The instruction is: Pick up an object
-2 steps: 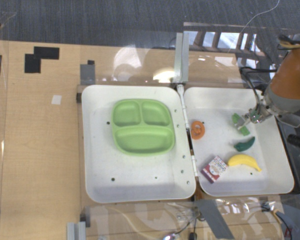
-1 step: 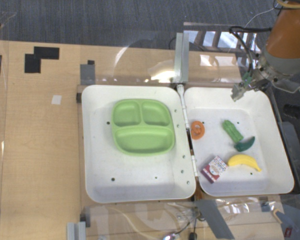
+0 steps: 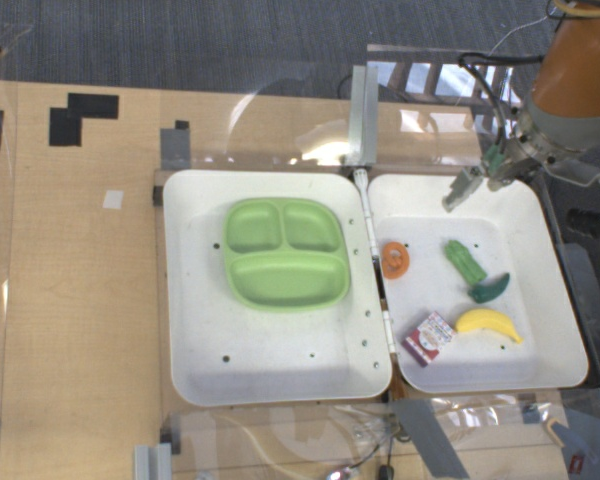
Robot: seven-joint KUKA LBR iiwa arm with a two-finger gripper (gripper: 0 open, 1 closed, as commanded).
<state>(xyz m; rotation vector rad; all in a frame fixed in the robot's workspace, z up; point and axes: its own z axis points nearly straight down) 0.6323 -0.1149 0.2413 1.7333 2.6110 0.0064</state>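
**While the Arm Is Hanging at the Rim, the Pickings Are Lying Below It**

As the grey arm with its orange band is reaching in from the right, its gripper (image 3: 477,180) is hovering over the top edge of the right bin (image 3: 555,368), with nothing between its fingers. How far those fingers are standing apart cannot be told from this slant, since they are blurring into one pale prong.

Every candidate for the pick is lying lower in the frame than the gripper, toward the near side of the same bin. Nearest is the green cucumber (image 3: 464,259), resting close under the gripper and slightly left of it, its long axis running diagonally from upper left to lower right. Its lower end is almost touching a dark green piece (image 3: 489,288). Beyond that the yellow banana (image 3: 487,324) is lying nearly crosswise, with a small red-and-white packet (image 3: 429,337) just beside it on the left. An orange ring (image 3: 395,258) is sitting apart by the dividing wall.

In the left bin (image 3: 195,368) a green divided plate (image 3: 285,253) is lying well away from the arm.

By this reading the cucumber is looking like the shortest reach: the gripper would be coming down and toward the camera, closing across the narrow width instead of along the diagonal
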